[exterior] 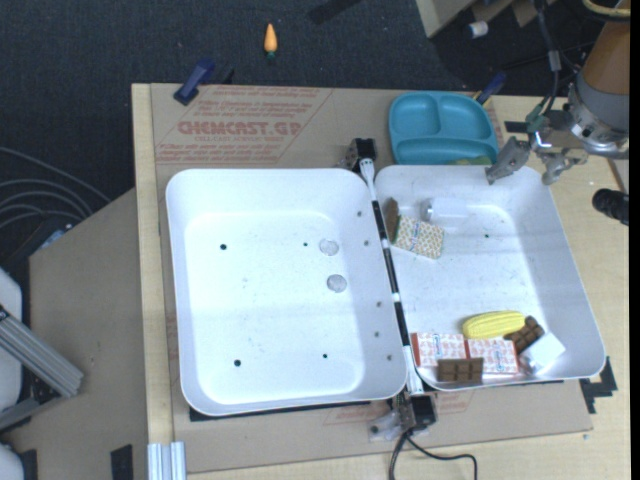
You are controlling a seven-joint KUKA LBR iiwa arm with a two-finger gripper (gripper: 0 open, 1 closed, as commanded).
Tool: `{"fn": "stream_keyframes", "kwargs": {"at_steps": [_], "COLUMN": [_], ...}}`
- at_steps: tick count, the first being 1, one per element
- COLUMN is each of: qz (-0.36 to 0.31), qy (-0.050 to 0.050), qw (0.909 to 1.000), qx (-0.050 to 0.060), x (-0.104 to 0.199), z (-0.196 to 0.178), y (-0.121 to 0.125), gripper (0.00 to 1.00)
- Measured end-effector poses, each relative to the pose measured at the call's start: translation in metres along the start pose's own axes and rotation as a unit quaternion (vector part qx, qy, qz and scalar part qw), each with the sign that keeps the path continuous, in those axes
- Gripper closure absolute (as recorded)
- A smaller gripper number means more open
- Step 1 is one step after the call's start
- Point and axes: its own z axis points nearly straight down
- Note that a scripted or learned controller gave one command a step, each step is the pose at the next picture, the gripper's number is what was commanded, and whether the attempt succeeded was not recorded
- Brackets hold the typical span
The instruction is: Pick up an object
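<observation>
My gripper [523, 171] hangs over the far right corner of the right bin [560, 258], open, with nothing between its fingers. Below it in that bin a patterned packet [420, 237] lies near the left wall, beside a small brown piece [391, 215]. At the bin's near end lie a yellow corn-like toy [493, 324], a red-and-white packet [466, 348], a chocolate bar [460, 371] and a white block [546, 350]. All of these lie well apart from the gripper. The left bin [200, 268] holds two small clear discs [333, 266].
A teal divided plate [443, 128] sits on the bench just behind the right bin, left of the gripper. A blue clip [193, 81] lies at the board's far left corner, and an orange bit [270, 38] on the dark floor.
</observation>
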Motion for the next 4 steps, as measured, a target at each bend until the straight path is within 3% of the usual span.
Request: {"fn": "stream_keyframes", "kwargs": {"at_steps": [1,2,3,4], "qz": [0.000,-0.001,-0.001,-0.001], "qy": [0.000,0.000,0.000,0.000], "qw": [1.0000,1.0000,1.0000,1.0000], "qx": [0.000,-0.001,-0.002,-0.002], "x": [0.047,0.121,0.120,0.120], "z": [0.057,0.026,0.016,0.016], "y": [-0.045,-0.023,-0.023,-0.023], "gripper": [0.00,0.00,1.00,0.00]}}
